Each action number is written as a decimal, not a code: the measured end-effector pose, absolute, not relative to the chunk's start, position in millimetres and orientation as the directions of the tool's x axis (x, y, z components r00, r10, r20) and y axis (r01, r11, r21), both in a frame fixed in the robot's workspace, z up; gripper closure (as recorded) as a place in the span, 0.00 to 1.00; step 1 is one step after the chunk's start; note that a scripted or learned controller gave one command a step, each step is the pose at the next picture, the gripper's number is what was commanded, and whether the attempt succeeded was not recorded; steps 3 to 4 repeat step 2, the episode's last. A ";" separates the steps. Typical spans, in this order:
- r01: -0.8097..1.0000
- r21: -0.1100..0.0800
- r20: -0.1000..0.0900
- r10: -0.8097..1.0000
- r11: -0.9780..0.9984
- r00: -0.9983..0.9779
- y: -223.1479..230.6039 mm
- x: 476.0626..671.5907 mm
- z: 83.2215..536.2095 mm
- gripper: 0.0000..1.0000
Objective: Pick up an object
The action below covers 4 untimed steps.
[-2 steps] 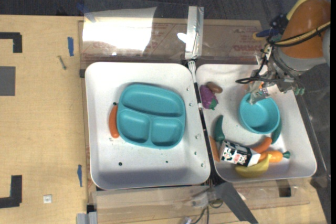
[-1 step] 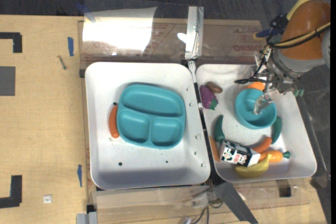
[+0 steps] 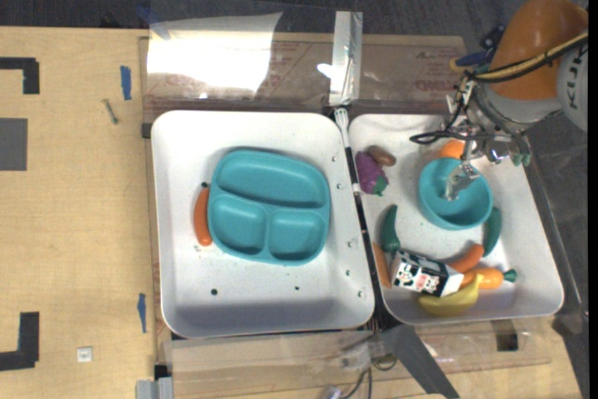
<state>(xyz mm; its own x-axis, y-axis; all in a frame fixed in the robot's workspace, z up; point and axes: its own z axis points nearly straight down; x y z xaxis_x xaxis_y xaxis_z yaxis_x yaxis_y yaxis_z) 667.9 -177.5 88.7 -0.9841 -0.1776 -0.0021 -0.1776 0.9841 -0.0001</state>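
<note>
My gripper (image 3: 459,180) hangs over the right bin (image 3: 540,268), its tip reaching down into a teal bowl (image 3: 437,203) at the bin's back right. An orange piece (image 3: 452,148) lies just behind the bowl, close to the wrist. Around the bowl lie purple grapes (image 3: 371,174), a dark green vegetable (image 3: 387,227) and an orange carrot (image 3: 468,257). A cow-patterned carton (image 3: 418,276) rests on a yellow banana (image 3: 454,296) near the front wall. I see nothing between the gripper's tips.
The left bin (image 3: 177,238) holds a teal divided plate (image 3: 269,206) with an orange sausage (image 3: 202,216) at its left side. A raised divider (image 3: 348,163) separates the bins. Another orange vegetable (image 3: 492,277) lies front right. Wooden bench extends to the left.
</note>
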 end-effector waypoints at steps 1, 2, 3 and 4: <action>-0.176 -0.006 -0.022 -0.176 0.984 -0.984 -177.7 673.4 107.0 1.00; -0.158 -0.004 -0.021 -0.158 0.987 -0.987 -127.7 671.6 219.8 1.00; -0.158 -0.004 -0.021 -0.158 0.987 -0.987 -127.7 671.6 219.8 1.00; -0.158 -0.004 -0.021 -0.158 0.987 -0.987 -127.7 671.6 219.8 1.00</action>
